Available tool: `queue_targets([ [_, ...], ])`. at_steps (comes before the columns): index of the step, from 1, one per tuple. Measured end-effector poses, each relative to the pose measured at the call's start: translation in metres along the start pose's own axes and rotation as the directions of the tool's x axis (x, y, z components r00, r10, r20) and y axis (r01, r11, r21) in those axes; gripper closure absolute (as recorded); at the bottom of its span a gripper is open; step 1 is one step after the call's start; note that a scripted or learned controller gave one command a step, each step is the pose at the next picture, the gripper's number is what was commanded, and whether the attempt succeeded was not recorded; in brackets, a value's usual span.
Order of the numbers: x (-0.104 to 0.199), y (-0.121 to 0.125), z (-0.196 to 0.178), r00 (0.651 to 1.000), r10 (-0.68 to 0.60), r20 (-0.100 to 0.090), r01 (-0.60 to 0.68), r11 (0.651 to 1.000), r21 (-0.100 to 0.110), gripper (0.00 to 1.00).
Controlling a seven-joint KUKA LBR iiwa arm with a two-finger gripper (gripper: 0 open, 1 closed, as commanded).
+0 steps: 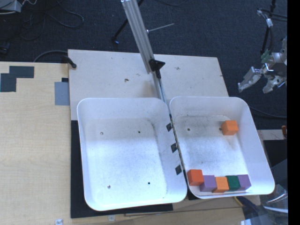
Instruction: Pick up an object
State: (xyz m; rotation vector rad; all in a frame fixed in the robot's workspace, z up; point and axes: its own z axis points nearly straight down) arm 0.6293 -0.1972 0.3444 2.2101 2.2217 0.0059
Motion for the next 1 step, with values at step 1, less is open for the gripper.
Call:
queue_targets([
  [1,0.0442,-0.0584,0.0688,1.0,0.0,-0.007,0.0,1.0,0.019,0.0],
])
